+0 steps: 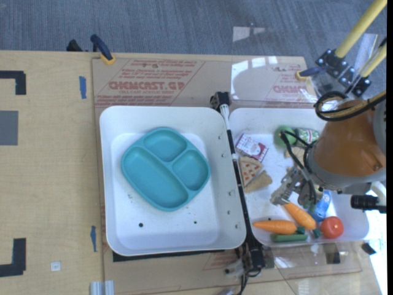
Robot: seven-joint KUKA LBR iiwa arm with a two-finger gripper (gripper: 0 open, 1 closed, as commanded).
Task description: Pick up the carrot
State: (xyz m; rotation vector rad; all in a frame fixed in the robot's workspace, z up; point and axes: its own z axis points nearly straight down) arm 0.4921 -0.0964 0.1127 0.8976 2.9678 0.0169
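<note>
Two orange carrots lie near the front of the right bin point(359, 229). One carrot point(274, 225) lies flat, pointing left. A shorter carrot point(301, 216) lies at a slant just to its right. My gripper point(293, 194) hangs low in this bin, right above the upper end of the slanted carrot. The orange band and grey wrist cover the bin's right part. No carrot shows lifted off the bin floor.
A red tomato point(332, 227), a blue item point(320, 206) and a dark green stick point(288, 238) crowd the carrots. A pizza slice point(250, 172), a red-and-white packet point(251, 147) and a green item point(299, 135) lie farther back. The left bin point(123, 226) holds a teal divided plate point(164, 167).
</note>
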